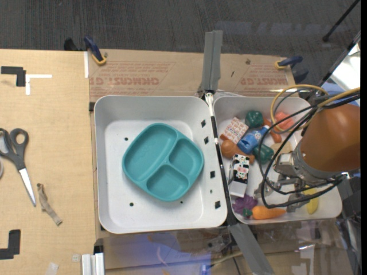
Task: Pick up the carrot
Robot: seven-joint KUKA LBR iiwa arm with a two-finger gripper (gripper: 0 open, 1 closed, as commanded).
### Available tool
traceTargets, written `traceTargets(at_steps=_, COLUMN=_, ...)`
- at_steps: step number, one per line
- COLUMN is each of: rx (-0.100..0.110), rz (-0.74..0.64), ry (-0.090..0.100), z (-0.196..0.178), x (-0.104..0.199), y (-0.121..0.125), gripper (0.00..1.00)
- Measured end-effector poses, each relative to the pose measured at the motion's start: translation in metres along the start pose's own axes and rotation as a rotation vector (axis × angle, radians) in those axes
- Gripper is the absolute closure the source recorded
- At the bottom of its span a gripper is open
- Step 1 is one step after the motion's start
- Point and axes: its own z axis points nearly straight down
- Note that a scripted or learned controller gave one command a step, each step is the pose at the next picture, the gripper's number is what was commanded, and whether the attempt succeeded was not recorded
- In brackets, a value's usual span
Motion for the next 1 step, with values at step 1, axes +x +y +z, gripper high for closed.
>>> traceTargets(at_steps=1, rx=0.0, rz=-0.225, ry=0.0, z=-0.0005, x=-0.0221, y=0.0104, gripper=0.0)
